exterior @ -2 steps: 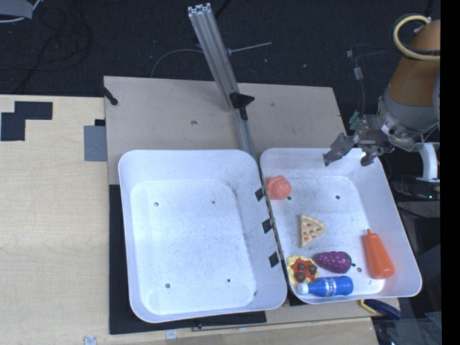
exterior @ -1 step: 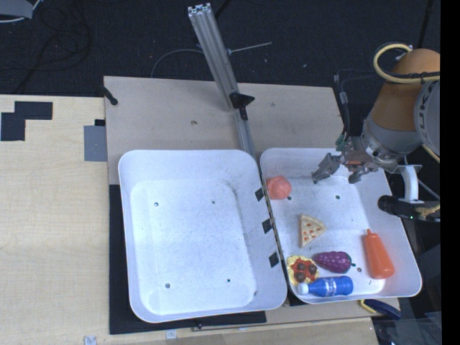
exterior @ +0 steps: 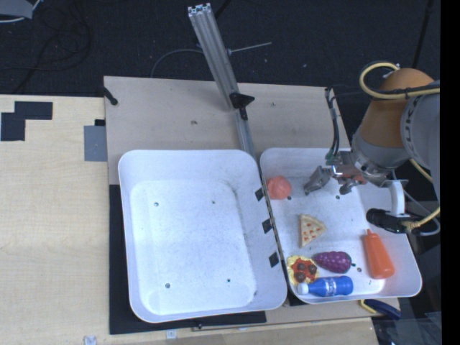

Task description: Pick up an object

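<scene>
We've got the gripper (exterior: pixel 329 180) spread open, holding nothing, with the pink ball (exterior: pixel 279 187) just left of it

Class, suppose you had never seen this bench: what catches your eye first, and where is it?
The toy food in the right bin: an orange bottle at its right side, purple grapes and a blue bottle near its front. The gripper hangs over that bin's back, beside a pink ball.

Pink ball (exterior: pixel 279 187), pizza slice (exterior: pixel 310 230), grapes (exterior: pixel 333 261), orange bottle (exterior: pixel 377 255), blue bottle (exterior: pixel 330 287) lie in right bin (exterior: pixel 345 160).
</scene>
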Action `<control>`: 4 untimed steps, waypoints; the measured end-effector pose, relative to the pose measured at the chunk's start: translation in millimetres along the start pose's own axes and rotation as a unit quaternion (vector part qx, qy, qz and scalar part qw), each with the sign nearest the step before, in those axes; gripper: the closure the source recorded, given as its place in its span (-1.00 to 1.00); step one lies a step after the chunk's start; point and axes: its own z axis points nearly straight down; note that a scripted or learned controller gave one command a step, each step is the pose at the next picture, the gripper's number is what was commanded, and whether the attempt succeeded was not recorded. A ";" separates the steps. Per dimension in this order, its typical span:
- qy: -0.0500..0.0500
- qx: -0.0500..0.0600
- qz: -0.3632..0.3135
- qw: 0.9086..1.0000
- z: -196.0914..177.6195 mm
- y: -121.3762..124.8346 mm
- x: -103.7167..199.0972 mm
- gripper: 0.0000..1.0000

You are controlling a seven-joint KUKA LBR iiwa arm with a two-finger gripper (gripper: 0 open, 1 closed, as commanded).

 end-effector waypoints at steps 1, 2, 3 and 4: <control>0.000 -0.001 0.000 1.000 33.0 -0.4 0.7 -1.00; -0.001 -0.002 0.000 1.000 21.4 0.1 0.2 1.00; -0.001 -0.004 0.000 1.000 -30.9 6.8 -7.9 1.00; -0.001 -0.004 0.000 1.000 -79.8 7.5 -17.3 1.00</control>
